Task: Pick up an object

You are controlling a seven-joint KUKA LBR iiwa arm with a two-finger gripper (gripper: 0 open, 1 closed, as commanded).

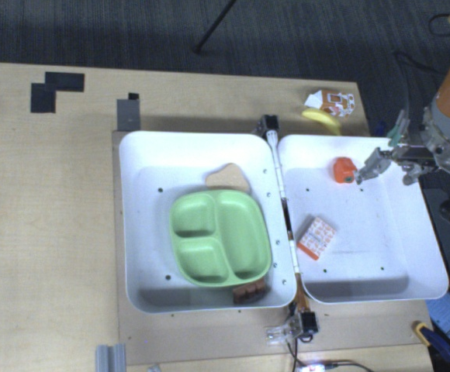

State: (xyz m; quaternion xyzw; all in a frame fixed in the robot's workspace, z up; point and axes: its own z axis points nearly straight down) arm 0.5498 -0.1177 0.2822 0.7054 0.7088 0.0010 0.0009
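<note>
In the right bin (411,239) a small orange-red object (343,169) lies near the back, and an orange-and-white box (316,237) lies toward the middle left. My gripper (385,173) hangs over the back right of this bin. It is open, its fingers spread wide. The left fingertip (364,173) sits just to the right of the orange-red object, close to it or touching it. Nothing is between the fingers.
The left bin (143,208) holds a green divided plate (221,237), a tan slice (229,177) behind it and a brown piece (248,291) at its front edge. A yellow banana and a small packet (330,107) lie on the bench behind the right bin.
</note>
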